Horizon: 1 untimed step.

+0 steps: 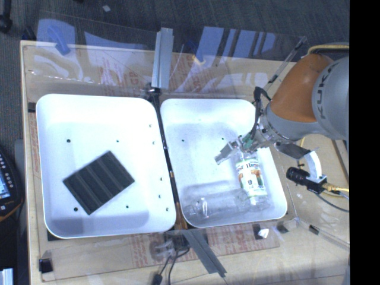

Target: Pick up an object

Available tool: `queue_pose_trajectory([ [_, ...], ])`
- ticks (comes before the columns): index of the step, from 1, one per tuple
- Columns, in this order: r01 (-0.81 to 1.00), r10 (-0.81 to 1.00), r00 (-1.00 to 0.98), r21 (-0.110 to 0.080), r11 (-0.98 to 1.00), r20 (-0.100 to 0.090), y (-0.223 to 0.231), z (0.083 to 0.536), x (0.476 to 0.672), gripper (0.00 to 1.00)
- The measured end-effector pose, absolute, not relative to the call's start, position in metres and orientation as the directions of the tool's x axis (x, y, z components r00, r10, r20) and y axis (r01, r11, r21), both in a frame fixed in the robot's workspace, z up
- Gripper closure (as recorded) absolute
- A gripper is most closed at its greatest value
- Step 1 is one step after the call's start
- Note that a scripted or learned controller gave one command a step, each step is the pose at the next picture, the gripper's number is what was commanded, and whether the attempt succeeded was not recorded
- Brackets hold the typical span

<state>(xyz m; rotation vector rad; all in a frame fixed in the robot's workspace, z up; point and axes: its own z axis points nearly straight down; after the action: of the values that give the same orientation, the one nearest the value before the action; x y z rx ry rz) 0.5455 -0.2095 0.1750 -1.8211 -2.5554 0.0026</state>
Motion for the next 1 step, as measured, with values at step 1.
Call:
queue_pose_trajectory([
  [1,0.985,0.985,-0.172,0.000,0.172,-0.001,-0.2108,0.1720,0.5609,0.00],
])
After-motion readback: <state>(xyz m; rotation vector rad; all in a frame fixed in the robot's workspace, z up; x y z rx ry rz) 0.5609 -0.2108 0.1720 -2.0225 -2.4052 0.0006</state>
